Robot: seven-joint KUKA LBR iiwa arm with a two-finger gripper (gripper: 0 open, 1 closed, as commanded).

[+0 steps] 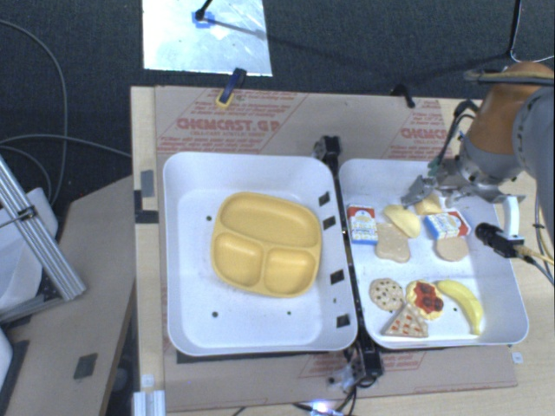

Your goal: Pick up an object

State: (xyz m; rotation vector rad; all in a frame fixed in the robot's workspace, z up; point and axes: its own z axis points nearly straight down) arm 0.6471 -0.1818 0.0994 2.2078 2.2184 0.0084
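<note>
Dark carpet surrounds a tabletop (260,115) covered with printed brown cardboard, on which two shallow white bins sit side by side. To the far side lies a shiny foil sheet (206,22).

From the right the grey arm (512,133), with its orange band, slants down over the back corner of the right bin (507,315), its wrist bent so that the fingers (427,186) point down and left; whether they are wide or narrow cannot be told, since their dark tips blur against the bin wall, and nothing visible sits between them.

Just below the fingers lies a pale yellow wedge (401,220), smooth and curved, and touching it on the side nearer the arm a small yellow piece (428,205). A blue and white carton (447,224) lies below the fingers toward the arm, with a round tan biscuit (452,249) beneath it. Left of the fingers stands a red and white carton (362,222); a flat tan bread slice (393,245) lies near it. Farther below are a speckled cookie (386,294), a red-topped pastry (426,296), a triangular pizza slice (406,323) and a glossy curved banana (461,302).

Well left of the fingers, the left bin (186,319) holds a yellow plastic tray (266,243) with three rounded compartments
</note>
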